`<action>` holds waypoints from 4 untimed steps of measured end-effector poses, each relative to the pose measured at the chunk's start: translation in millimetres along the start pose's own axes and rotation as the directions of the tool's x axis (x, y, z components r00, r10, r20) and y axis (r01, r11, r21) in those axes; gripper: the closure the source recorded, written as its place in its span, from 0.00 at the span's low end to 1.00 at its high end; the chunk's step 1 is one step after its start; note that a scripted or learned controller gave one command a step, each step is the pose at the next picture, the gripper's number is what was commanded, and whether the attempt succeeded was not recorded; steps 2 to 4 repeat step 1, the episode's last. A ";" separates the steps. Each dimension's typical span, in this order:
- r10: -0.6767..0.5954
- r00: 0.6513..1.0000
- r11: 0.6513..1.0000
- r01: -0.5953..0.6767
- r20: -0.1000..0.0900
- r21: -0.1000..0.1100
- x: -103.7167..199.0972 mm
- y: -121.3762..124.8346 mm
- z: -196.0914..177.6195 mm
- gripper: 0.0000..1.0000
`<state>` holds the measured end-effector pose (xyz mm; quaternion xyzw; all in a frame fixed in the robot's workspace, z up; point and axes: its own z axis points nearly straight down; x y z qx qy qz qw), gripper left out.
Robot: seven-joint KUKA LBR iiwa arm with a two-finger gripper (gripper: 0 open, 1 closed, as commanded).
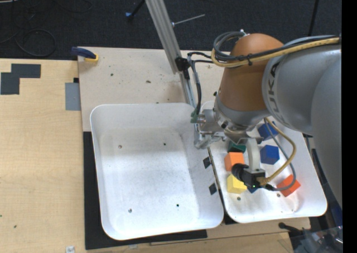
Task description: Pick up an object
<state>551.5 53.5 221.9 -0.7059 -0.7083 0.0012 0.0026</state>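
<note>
My gripper (204, 136) hangs under the orange wrist band, low over the left rim of the right bin (312, 204). Several small blocks lie in that bin just right of it: an orange block (235, 160), a yellow block (236, 185), a teal piece (239, 148) partly hidden by the wrist, two blue blocks (270, 154) (268, 130) and an orange-red block (289, 186). No block shows inside the gripper; the wrist hides most of it.
The left bin (145, 179) lies beside the right one, their rims meeting below the gripper. A slanted aluminium bar (166, 34) rises behind the bins. The arm's bulk covers the right bin's far side.
</note>
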 end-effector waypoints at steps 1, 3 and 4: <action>-0.001 1.000 1.000 0.001 0.000 0.001 43.2 -14.9 0.2 1.00; -0.001 1.000 1.000 0.001 0.000 0.001 43.2 -14.9 0.2 1.00; -0.001 1.000 1.000 0.001 0.000 0.001 43.2 -14.9 0.2 1.00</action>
